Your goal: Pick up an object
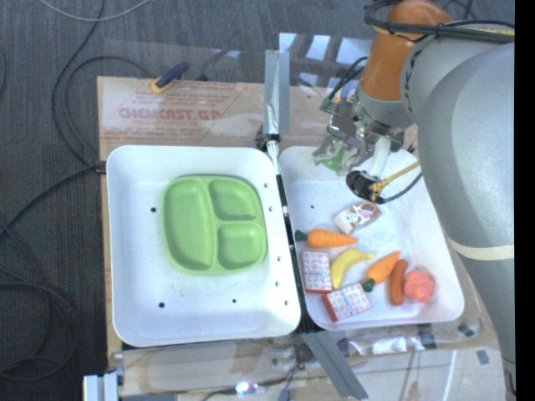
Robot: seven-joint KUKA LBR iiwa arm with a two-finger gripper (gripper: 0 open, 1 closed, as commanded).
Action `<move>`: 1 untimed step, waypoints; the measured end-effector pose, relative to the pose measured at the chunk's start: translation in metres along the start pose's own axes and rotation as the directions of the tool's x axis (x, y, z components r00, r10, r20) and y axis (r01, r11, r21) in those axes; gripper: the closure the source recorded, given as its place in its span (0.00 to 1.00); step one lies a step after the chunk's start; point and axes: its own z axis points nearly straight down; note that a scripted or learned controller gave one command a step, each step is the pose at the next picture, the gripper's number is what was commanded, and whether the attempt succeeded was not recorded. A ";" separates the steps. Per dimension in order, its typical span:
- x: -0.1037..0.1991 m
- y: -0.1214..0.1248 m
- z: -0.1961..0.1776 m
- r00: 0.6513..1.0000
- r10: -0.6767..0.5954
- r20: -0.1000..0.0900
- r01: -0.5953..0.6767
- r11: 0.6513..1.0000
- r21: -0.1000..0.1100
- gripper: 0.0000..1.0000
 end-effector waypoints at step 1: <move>-0.049 0.027 0.037 0.996 0.088 0.002 -0.088 0.996 0.001 1.00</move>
